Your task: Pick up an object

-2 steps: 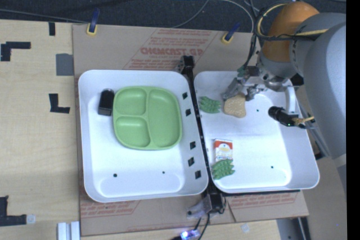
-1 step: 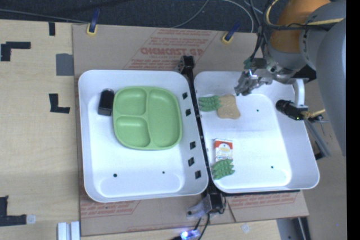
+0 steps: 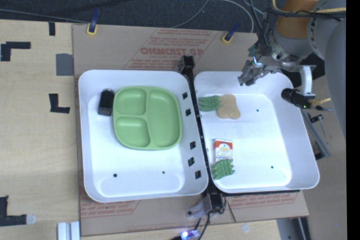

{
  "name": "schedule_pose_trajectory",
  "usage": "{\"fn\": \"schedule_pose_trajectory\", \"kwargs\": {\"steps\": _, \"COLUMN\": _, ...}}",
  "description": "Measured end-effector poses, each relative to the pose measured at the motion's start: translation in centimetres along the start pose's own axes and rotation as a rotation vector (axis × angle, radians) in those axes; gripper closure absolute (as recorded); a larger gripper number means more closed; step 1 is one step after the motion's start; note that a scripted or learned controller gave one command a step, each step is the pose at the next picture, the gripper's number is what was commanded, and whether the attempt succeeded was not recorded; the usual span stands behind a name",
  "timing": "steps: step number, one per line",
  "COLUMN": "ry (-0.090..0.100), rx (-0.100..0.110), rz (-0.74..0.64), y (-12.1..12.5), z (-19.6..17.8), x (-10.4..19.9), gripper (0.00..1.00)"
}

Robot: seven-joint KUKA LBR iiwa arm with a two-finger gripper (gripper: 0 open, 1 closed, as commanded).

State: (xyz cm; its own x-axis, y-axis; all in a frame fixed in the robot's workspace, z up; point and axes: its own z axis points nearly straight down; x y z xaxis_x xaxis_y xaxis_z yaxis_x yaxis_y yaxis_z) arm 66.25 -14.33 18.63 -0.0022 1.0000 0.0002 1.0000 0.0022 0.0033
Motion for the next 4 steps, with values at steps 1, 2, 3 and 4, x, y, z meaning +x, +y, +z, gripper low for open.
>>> {"fn": "schedule_pose_trajectory", "kwargs": {"steps": 1, "ry": 0.000, "rx": 0.002, "rz": 0.001, "y": 0.1, "z": -1.5, "x": 0.1, "gripper": 1.00}}
{"fn": "schedule_pose_trajectory", "kwargs": {"steps": 2, "ry": 0.000, "rx": 0.005, "rz": -0.002, "y": -1.2, "z": -1.7, "x": 4.2, "gripper": 1.00}}
{"fn": "schedule_pose_trajectory", "kwargs": {"steps": 3, "ry": 0.001, "rx": 0.006, "rz": -0.004, "y": -3.0, "z": -1.2, "x": 10.0, "gripper": 1.00}}
{"fn": "schedule_pose_trajectory", "kwargs": {"steps": 4, "ry": 0.000, "rx": 0.007, "rz": -0.003, "y": -4.4, "z": -0.6, "x": 14.9, "gripper": 1.00}}
